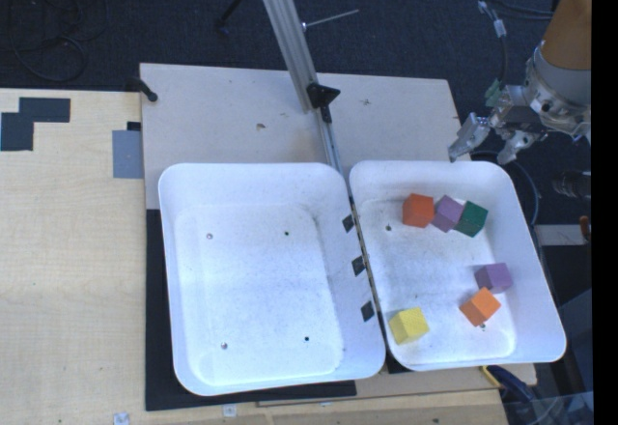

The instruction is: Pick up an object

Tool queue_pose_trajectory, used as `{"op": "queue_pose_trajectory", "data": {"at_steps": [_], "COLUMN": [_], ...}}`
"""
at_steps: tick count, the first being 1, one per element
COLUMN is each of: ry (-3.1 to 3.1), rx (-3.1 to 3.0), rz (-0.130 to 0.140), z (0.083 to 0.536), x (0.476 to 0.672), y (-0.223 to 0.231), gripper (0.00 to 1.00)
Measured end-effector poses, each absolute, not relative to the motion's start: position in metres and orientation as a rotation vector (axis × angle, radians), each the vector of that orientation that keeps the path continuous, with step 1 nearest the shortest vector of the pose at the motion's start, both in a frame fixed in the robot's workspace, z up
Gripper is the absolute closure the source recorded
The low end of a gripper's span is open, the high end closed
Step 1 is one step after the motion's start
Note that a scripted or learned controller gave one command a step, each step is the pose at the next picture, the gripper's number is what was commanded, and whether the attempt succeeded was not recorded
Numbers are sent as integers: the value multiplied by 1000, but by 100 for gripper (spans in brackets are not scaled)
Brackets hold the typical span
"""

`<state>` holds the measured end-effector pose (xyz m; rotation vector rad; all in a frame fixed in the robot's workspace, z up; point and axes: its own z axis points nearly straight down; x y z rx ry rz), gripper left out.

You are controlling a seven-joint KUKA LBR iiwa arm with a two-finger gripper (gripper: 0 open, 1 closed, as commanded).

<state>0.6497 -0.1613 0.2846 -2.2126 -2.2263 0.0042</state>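
The grey arm with its orange band [572,22] is cut off by the upper right corner of the view, so little more than its wrist and the pincer [486,139] can be made out. The pincer hangs over the far right corner of the right shallow white bin [526,220], its two fingers [466,137] spread apart with nothing between them; it points down and to the left from the wrist, clear of every block.

Just below and left of the pincer, inside that bin, sits a row of three cubes touching one another: an orange-red cube [418,211], a pale purple cube [448,213] and a dark green cube [472,218]. Further below the pincer, near the bin's right wall, lie a second purple cube [493,276] and a small orange cube [480,306], close together. A yellow cube [408,325] rests well below and left of the pincer, near the bin's front left corner.

The left shallow white bin [183,220] lies far to the pincer's left, touching its neighbour. Both stand on a pale worktop [222,114] with a slanted aluminium rail [287,27] rising behind them; dark floor and cables lie beyond.
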Motion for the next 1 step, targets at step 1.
{"op": "queue_pose_trajectory", "data": {"at_steps": [1], "ry": [-2229], "rx": [-2216], "rz": [-1], "z": [313], "x": [652], "y": [-167], "gripper": [0]}}
